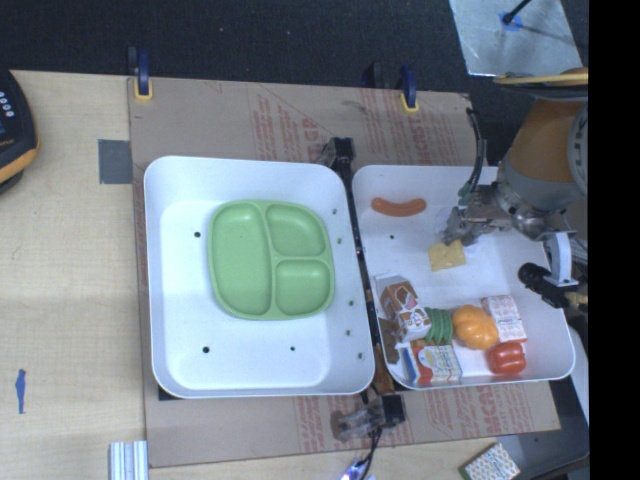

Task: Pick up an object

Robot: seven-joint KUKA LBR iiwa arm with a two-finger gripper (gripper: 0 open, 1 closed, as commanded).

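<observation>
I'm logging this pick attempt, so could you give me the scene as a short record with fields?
left bin: holds a green divided plate
right bin: sausage, yellow cheese wedge, orange fruit, red item, small food packets
gripper: low over the right bin, just above the cheese wedge
held object: none visible

Bench, bins and bits around them

Two shallow white bins sit side by side on a brown cardboard sheet (300, 118) laid over a pale wooden bench (60, 298). The left bin (170, 268) holds a green divided plate (270, 258) with three compartments, lying flat near its middle. Two blue clamps (141, 71) and (407, 86) grip the cardboard's far edge. A grey tape patch (114, 160) lies left of the cardboard, and a dark device with an orange rim (12, 128) sits at the bench's left edge.
</observation>
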